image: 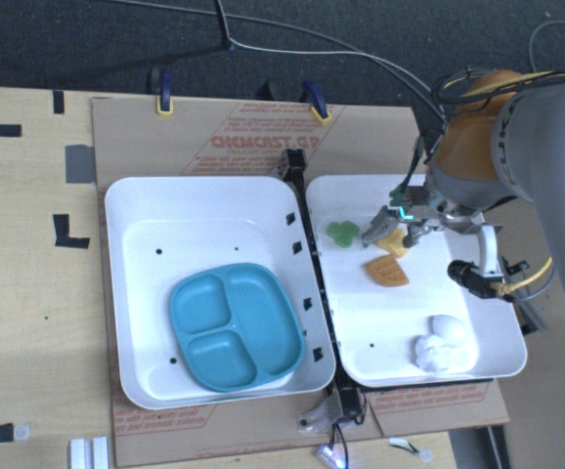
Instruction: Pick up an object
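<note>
1. The likeliest slip, as I judge it: the hand (pixel 392 229) sits among three small things in the right bin (pixel 488 355). The green piece (pixel 341 232) lies to its left, the orange-brown wedge (pixel 388 272) just below it, and something yellowish shows right at its tips. A closing stroke could nudge one aside instead of trapping it.
2. The wedge looks flat and low, so the tips could skate over it and come up empty.
3. The white crumpled lump (pixel 442 343) near the bin's front corner lies well apart from the hand and is not at risk.
4. The hand's fingers look slightly spread, angled down and to the left. The yellowish bit sits by them, but I cannot tell whether it is pinched or merely lying beneath.
5. The arm (pixel 517 154) reaches in from the right, its orange band (pixel 473 135) above the wrist, which bends down over the back half of the right bin.
6. The left bin (pixel 131 203) holds a blue divided plate (pixel 235 325), far from the action.
</note>
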